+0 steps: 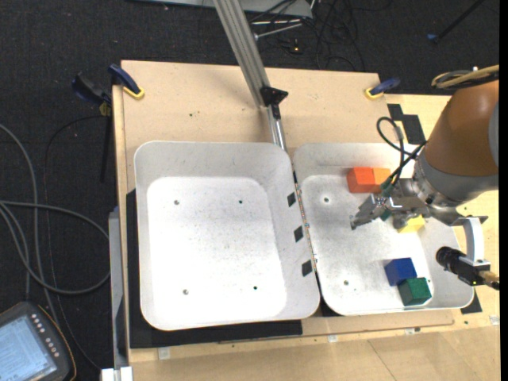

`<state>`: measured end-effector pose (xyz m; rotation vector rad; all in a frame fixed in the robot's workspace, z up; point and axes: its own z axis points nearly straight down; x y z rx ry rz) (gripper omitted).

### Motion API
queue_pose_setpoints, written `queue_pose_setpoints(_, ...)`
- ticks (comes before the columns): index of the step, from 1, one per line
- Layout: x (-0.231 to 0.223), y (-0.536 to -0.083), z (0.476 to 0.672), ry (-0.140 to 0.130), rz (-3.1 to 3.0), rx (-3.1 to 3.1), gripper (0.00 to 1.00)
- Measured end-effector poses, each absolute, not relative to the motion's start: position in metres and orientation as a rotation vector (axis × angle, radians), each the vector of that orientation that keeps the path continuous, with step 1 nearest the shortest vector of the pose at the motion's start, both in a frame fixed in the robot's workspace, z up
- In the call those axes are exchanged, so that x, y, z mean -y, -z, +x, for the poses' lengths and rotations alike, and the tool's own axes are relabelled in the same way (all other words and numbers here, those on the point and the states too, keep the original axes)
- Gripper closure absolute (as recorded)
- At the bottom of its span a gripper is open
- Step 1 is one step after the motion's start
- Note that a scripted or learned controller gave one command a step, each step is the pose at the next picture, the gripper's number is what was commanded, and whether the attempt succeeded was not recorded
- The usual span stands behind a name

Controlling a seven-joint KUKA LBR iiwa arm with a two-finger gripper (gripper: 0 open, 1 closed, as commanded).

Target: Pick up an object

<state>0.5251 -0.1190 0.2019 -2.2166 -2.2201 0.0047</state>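
While the metal gripper (367, 215) hangs over the speckled right bin (333, 292), I cannot tell its state; an orange block (363, 179) sits near.

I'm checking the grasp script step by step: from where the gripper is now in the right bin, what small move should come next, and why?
Probably a short shift toward the orange block, then a descent. The gripper sits over bare floor of the right bin, with nothing between its fingers. The orange block lies just beyond it, nearer than the blue block and green block.
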Motion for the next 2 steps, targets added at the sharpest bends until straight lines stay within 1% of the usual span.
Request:
queue_pose_setpoints(1,0.119,-0.204,0.526,0.000,-2.221,2.221,0.00)
queue_pose_setpoints(2,0.116,-0.159,0.531,-0.005,-2.219,2.218,0.00)
